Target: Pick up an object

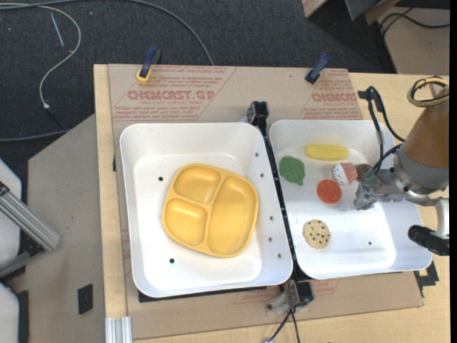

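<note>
Arm: the gripper (365, 190) sits low inside the right bin (357, 259), near its right side, just beside the red round piece (329, 191).
Fingers: too dark and small to tell whether apart or together; nothing visibly between them.
Candidates: yellow corn (326, 151), green leafy piece (291, 169), small red-and-white item (345, 174) and cookie (316, 234), all lying on the bin floor.
Left bin (143, 156): holds a yellow divided plate (211, 209).
Done: the approach, by my reading.
Left: closing on an object and lifting it.
</note>
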Controlling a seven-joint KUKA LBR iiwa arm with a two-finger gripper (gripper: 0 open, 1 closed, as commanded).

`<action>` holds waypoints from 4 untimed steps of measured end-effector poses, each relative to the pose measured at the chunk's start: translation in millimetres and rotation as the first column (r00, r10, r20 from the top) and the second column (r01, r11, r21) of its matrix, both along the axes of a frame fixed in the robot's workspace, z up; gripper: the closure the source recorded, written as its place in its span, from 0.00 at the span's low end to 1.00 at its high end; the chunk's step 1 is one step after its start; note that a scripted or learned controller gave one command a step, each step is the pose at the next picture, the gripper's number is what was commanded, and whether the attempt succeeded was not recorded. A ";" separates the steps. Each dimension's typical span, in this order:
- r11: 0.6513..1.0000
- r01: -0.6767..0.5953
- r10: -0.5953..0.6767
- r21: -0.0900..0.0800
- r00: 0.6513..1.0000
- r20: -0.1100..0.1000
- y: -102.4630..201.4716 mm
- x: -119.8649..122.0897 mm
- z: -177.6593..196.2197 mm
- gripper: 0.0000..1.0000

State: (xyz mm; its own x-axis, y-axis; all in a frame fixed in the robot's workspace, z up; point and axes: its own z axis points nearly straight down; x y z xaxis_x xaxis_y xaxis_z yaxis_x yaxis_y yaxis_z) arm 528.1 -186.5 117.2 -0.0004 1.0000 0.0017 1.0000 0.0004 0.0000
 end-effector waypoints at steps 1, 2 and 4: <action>1.000 0.001 -0.001 -0.003 1.000 0.004 -9.2 -4.7 52.1 1.00; 1.000 -0.001 0.001 -0.003 1.000 0.004 -9.5 -3.6 96.3 1.00; 1.000 -0.007 0.007 0.002 1.000 -0.002 106.4 -4.9 94.8 1.00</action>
State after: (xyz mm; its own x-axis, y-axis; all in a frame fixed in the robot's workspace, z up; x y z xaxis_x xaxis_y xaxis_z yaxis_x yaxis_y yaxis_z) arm 523.1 -80.1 211.9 -0.0070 1.0000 0.0041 1.0000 0.0071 -0.0024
